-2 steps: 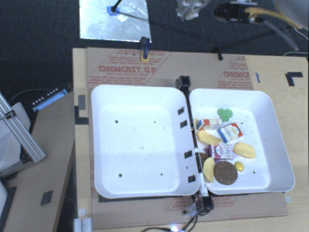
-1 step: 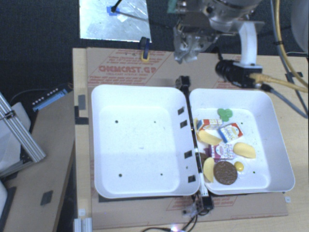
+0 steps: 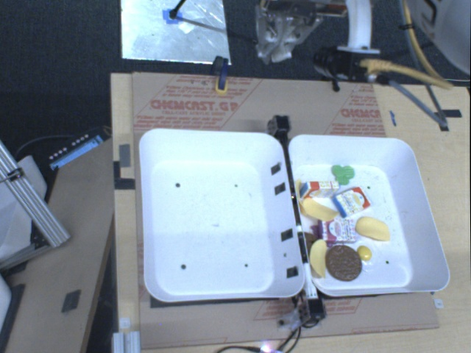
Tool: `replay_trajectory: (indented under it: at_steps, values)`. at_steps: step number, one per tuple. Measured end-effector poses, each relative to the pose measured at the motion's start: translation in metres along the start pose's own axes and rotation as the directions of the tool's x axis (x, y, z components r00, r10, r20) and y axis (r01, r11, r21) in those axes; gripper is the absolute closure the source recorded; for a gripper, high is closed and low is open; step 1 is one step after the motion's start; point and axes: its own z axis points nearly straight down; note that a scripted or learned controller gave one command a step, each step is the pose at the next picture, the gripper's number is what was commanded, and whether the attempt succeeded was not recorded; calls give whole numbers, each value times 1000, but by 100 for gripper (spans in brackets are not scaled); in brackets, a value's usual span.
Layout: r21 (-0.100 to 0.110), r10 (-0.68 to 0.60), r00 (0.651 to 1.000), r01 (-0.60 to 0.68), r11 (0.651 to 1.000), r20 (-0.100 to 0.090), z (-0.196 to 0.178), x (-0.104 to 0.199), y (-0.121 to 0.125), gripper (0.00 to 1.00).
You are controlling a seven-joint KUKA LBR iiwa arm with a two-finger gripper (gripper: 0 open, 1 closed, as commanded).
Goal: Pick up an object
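The right bin [image 3: 416,197] holds several small items bunched at its left side. Among them are a green piece [image 3: 341,173], two small cartons [image 3: 319,189] [image 3: 350,200], a pink packet [image 3: 338,230] and a brown round cookie [image 3: 344,262]. Yellow banana-like pieces [image 3: 318,209] [image 3: 372,229] [image 3: 318,257] and a small yellow ball [image 3: 365,254] lie with them. My gripper [image 3: 277,44] hangs high at the top of the view, beyond the bench's far edge, well away from both bins. Nothing shows beneath it.
The left bin [image 3: 213,219] adjoins the right one, joined by black clips [image 3: 280,126]. A blue-and-yellow clamp [image 3: 220,76] stands on the cardboard's far edge. A shiny sheet [image 3: 176,17] lies at the back left, a metal frame [image 3: 29,204] at the left, and cables [image 3: 412,70] at the back right.
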Motion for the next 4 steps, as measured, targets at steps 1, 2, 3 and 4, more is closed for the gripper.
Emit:
replay_trajectory:
  at_steps: [1, 2, 3, 4]
  values:
    - [0, -5, 1000, 5, 1000, -1, 0, 24, 32, 100]
    - [-2, -6, 1000, 6, 1000, -1, -1, 48, 62, 100]
    - [1, -5, 1000, 5, 1000, -1, -1, 57, 53, 100]
    - [0, 11, 1000, -11, 1000, 2, -1, -66, 62, 100]
